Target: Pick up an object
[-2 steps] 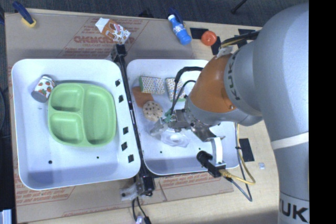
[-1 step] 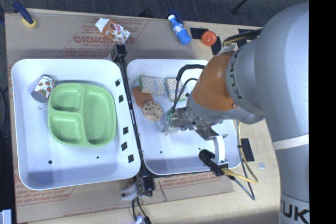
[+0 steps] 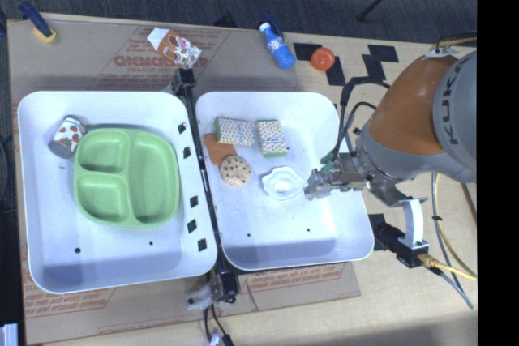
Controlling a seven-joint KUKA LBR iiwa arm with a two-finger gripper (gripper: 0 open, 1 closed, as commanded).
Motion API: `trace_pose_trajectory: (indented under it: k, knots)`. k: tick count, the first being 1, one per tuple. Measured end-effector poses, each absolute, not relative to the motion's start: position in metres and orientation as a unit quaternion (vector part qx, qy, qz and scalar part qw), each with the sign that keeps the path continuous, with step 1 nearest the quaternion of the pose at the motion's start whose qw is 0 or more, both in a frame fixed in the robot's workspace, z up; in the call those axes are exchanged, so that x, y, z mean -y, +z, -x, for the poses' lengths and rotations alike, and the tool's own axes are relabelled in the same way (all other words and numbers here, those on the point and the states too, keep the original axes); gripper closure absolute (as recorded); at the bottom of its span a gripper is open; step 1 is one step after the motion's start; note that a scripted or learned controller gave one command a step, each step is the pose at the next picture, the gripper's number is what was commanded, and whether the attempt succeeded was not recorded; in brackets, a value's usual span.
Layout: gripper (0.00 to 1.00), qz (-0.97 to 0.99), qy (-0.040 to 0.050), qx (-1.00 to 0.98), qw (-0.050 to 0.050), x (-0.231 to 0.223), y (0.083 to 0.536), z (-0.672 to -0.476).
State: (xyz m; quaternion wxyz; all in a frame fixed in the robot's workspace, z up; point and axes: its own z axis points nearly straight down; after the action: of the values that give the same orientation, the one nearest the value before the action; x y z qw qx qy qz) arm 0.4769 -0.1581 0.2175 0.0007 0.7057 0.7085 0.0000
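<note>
Arm [image 3: 422, 121]: grey with an orange band, the item nearest the lens, entering from the right over the right bin's right rim.

Gripper [image 3: 312, 189]: low inside the right bin, at its right side, tip just beside the white cup. Whether it is released or clenched cannot be told; nothing is visibly grasped.

Right bin [image 3: 324, 243], contents:
- white cup [image 3: 281, 183], centre-right, just left of the gripper tip.
- cookie [image 3: 235, 170], speckled, left of the cup, apart from it.
- orange piece [image 3: 216, 148], touching the cookie's upper left, near the bin's left wall.
- two patterned blocks [image 3: 251, 134], side by side at the upper middle, green and white.

Left bin [image 3: 49, 263], contents:
- green tray [image 3: 127, 175], three compartments, central.
- paper cup [image 3: 66, 135], printed, on its side at the tray's upper left corner.

Bench [image 3: 381, 312], outside the bins:
- blue bottle [image 3: 277, 44], lying above the right bin.
- orange cap [image 3: 323, 57], just right of the bottle.
- packet [image 3: 174, 47], above the seam between the bins.
- clamp [image 3: 36, 22], blue and yellow, at the far upper left.
</note>
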Motion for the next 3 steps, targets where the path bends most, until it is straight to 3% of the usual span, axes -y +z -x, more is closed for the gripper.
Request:
trace_pose_trajectory:
  k: [2, 3]
  knots:
    - [1.0, -0.705, 0.0003, -0.709, 0.0, 0.155, 0.26, -0.481]
    - [1.0, -0.705, -0.0015, -0.709, -0.003, 0.185, 0.149, -0.475]
